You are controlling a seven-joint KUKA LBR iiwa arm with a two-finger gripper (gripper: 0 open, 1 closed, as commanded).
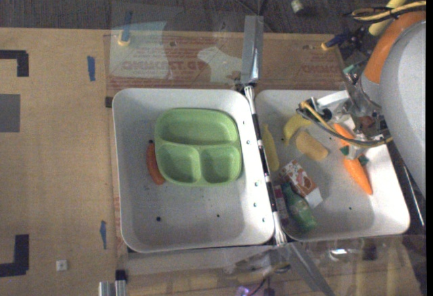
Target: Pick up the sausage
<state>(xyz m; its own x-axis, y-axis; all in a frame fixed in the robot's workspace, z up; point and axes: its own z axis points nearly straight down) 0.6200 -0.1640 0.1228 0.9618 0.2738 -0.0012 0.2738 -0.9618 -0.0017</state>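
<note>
Sausage (155, 163): orange-red, lying lengthwise in the left bin (135, 213), tucked against the left edge of the green divided plate (198, 146) and near the bin's left wall
Gripper (357, 119): over the upper right part of the right bin (379, 220), amid cables; whether it is clenched or released I cannot tell, and nothing of the task is seen in it
Arm (406, 85): grey with orange band, entering from the right, well apart from the sausage
Right bin contents: carrot (358, 175), yellow banana-like piece (294, 127), tan block (311, 145), small carton (301, 180), green bottle (301, 213), pale yellow piece (270, 146) along the divider
Step in hand: judged as the approach; the arm has yet to cross the divider between the bins
How to do it well: come down from above with the closing direction across the sausage's short width, centred on its length
Edges: the plate rim touches or nearly touches one side, so one side of the gripper must slip into a tight gap; the bin wall on the other side leaves a bit more room
Open room: bare bin floor lies below the plate, an easy descent lane
Risk: nudging the plate, or clamping its rim instead
</note>
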